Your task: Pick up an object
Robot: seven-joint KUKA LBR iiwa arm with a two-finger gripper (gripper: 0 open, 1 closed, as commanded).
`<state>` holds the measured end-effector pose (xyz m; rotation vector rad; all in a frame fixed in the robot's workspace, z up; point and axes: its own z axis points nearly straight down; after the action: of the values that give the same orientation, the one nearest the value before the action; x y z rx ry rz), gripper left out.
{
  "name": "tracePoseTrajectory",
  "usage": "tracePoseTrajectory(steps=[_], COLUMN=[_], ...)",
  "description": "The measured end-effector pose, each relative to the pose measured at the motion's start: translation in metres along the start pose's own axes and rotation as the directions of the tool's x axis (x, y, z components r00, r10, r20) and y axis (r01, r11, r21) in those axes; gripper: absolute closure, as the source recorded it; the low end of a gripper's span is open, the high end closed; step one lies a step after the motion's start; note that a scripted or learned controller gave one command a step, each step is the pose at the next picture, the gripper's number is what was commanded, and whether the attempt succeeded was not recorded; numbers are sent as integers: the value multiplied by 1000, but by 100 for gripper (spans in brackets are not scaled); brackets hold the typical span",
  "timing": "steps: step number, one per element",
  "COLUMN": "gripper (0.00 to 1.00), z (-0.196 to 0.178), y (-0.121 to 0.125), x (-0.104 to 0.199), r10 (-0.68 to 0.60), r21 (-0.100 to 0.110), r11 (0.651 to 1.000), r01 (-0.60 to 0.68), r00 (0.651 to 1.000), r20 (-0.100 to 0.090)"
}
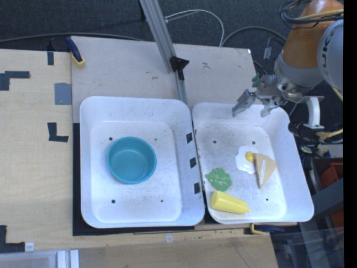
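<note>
A: What is seen on the table [128, 71]?

B: Two white bins are set side by side. In the left bin [95, 149] a blue bowl [131, 159] is placed alone. In the right bin [290, 194] four small things are gathered near the front: a yellow piece [228, 203], a tan wedge [264, 170], a green leaf [218, 178] and a fried-egg toy [245, 159].

A: And how far is the pick judged to be along?

B: Nothing is lifted yet. The pincer [254, 106] is held spread and bare over the far rim of the right bin, apart from every piece. A target is yet to be reached, a descent made and a grasp closed, so nearly all is judged left.
</note>
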<state>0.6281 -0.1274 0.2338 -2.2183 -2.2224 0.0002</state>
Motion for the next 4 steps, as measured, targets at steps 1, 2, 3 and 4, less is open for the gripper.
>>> tracePoseTrajectory(steps=[1,2,3,4], gripper=[0,0,0,0], z=[0,65,112,146], y=[0,-1,3,3], x=[0,1,-4,-3], r10=[0,0,1,0], r21=[0,7,6,0], r11=[1000,1000,1000,1000], r01=[0,0,-1,0], r00=[1000,1000,1000,1000], r20=[0,1,2,3])
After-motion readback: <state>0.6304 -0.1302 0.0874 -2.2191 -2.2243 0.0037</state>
